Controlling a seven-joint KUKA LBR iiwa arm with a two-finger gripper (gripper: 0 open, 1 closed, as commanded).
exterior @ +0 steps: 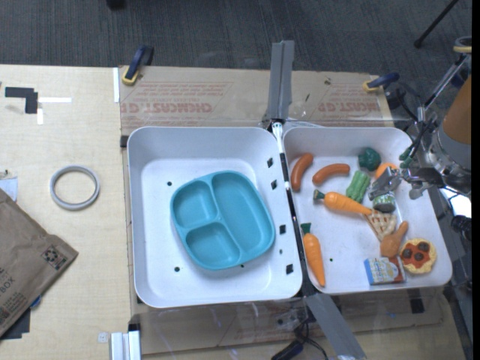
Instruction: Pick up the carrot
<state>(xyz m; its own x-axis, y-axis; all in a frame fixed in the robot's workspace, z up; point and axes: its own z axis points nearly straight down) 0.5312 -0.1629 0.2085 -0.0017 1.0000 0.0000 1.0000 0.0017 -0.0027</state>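
Orange clutter: two orange plastic carrots [346, 203] [313, 258], you could grab the wrong one.
Hand [386, 193]: can't tell if it's apart or together, so expect a miss.

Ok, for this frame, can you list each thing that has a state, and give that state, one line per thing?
Blue three-compartment plastic plate: flat in the left white bin.
Orange toy carrot with green top: lying mid right white bin, not gripped.
Second orange toy carrot: lying along that bin's left wall.
Two orange-red toy sausages: lying flat.
Claw: above the right bin's far right side.
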